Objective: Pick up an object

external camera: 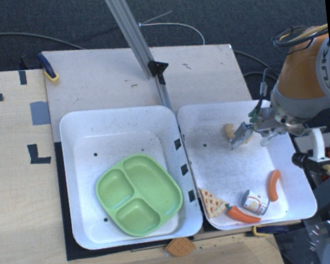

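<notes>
On the surface [117, 74], the gripper [242, 135] is seen low over the right bin [217, 170] beside a small beige object [229, 130], its opening not to be told, while a sausage [273, 185], a can [255, 202] and a carrot [242, 214] are lying nearer the front.

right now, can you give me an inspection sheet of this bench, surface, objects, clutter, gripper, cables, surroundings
surface: two white bins side by side, left bin and right bin, on a pale bench
job's things: right bin holds a small tan ball, a sausage, a carrot, a can and a waffle slice
clutter: green divided plate in the left bin; a cracker on the bench beside the bins' front edge
grippers: gripper low over the right bin, beside the ball; grasp cannot be judged
cables: thin cable behind the bins
surroundings: metal pole, blue and yellow clamp, dark floor
</notes>
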`<control>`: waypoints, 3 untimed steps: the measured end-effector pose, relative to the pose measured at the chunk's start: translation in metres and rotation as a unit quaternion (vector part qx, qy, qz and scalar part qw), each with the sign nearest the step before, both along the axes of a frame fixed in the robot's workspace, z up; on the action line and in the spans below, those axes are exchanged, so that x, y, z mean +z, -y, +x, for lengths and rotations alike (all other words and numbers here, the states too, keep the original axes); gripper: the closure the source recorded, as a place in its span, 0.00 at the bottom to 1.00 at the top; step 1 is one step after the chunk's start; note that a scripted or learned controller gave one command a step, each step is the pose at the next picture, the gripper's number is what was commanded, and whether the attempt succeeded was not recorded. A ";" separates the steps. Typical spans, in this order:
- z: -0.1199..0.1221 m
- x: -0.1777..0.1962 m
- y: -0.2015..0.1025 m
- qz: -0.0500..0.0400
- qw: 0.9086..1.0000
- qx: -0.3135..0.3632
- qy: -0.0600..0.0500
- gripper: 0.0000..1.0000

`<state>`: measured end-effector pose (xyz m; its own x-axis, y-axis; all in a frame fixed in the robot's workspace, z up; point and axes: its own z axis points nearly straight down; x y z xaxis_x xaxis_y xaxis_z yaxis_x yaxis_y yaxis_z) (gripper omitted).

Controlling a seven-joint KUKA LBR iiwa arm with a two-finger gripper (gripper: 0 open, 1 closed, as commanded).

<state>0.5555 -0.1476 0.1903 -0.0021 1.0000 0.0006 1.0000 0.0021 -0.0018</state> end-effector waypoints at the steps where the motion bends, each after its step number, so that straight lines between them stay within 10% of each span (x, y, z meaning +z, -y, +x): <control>1: 0.000 0.000 0.000 0.000 1.000 0.000 0.000 0.00; 3: -0.002 -0.101 -0.005 -0.001 1.000 0.000 0.001 0.00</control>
